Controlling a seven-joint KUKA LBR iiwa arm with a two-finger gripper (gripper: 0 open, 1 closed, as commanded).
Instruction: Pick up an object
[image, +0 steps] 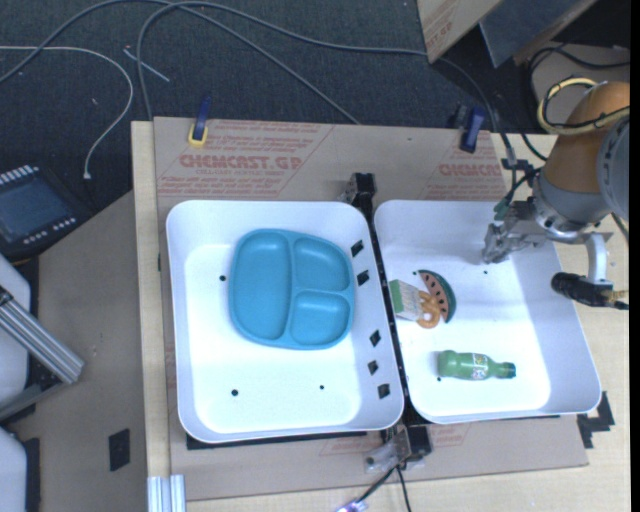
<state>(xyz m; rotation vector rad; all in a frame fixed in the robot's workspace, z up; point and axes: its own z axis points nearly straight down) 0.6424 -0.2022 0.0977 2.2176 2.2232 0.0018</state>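
Approach step: gripper (497, 243), grip state not discernible, hangs at two o'clock in the right bin (560, 385), well apart from the green bottle (474, 366) at six o'clock and melon-slice toy (428, 298) at nine; next it must travel toward one and descend

- We take the divider (375, 300) between the two bins as our landmark.
- Left of it, a sectioned plate (292, 288) lies in the left bin (200, 380).
- Just right of it, a small toy (425, 297) lies in the right bin (560, 385).
- A bottle (475, 366) lies on its side nearer us than the toy.
- The gripper (497, 245) hangs farther right, behind both.
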